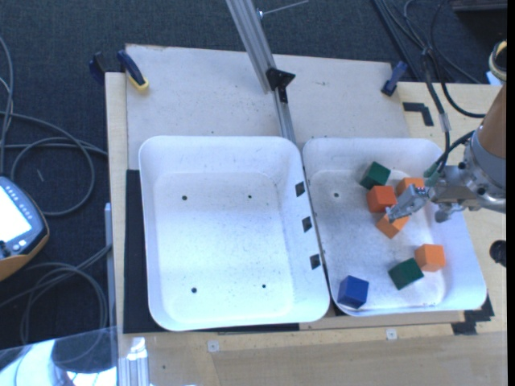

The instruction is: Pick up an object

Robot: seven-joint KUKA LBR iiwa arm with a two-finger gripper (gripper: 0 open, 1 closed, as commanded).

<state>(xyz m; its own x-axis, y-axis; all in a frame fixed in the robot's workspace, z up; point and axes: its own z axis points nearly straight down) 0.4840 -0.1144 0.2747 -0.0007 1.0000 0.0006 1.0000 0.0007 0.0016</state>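
The right bin [346,167] holds several small blocks. A green block [375,174] lies near its back, with an orange block [381,198] just in front of it. My gripper [401,208] reaches in from the right and hangs low over this cluster. It sits between that orange block, another orange block [411,186] behind it and a third orange block [391,227] partly under its tip. No block is clearly held. Toward the front lie an orange block [431,256], a green block [405,273] and a blue block [352,291].
The left bin [161,167] stands beside the right one, with a shared rim between them. A slanted metal pole [253,34] rises from the back of the bench. Blue clamps [133,69] sit at the bench's back corners. Cables lie on the floor.
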